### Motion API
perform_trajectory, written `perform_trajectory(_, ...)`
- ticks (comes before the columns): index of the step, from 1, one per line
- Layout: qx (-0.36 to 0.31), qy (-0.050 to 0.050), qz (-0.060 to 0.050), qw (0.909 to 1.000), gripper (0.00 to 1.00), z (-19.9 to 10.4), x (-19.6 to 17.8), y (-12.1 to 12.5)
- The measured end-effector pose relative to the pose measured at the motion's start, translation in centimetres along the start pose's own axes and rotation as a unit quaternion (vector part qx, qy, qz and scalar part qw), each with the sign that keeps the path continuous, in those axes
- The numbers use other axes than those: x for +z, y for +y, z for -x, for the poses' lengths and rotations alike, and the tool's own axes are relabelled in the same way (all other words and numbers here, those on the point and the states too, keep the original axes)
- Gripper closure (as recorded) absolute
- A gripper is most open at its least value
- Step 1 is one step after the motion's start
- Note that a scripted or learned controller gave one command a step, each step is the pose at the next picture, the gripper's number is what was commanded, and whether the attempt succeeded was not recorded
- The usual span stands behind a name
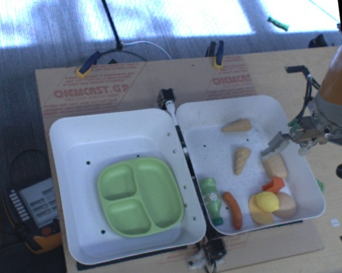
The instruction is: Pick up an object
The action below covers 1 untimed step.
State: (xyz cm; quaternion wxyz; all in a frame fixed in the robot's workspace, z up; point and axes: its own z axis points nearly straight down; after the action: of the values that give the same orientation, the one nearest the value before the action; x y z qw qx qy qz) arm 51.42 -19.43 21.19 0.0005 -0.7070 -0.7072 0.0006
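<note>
Hovering fingers (282, 141), spread apart, above right bin (306, 212); rounded tan bread roll (275, 166) just below; glossy green divided plate (141, 196) left.

Glossy white plastic bins (113, 125), matt green plastic tray (140, 196), cardboard sheet (89, 87)

Arm's jaws hover over right bin (280, 109) near bread roll (275, 166).

1. A tan bench board (90, 90) with faint red lettering lies over dark grey carpet (3, 92)
2. Bright light patches (141, 5) fall across the floor at the top
3. Yellow-and-blue clamps (88, 64) grip the board's far edge
4. A handheld control unit (34, 210) sits at the left
</note>
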Motion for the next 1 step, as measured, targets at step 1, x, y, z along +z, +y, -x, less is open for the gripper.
perform_trajectory(1, 0.095, 0.000, -0.001, 0.9954, 0.00, -3.54, 10.43, -1.00)
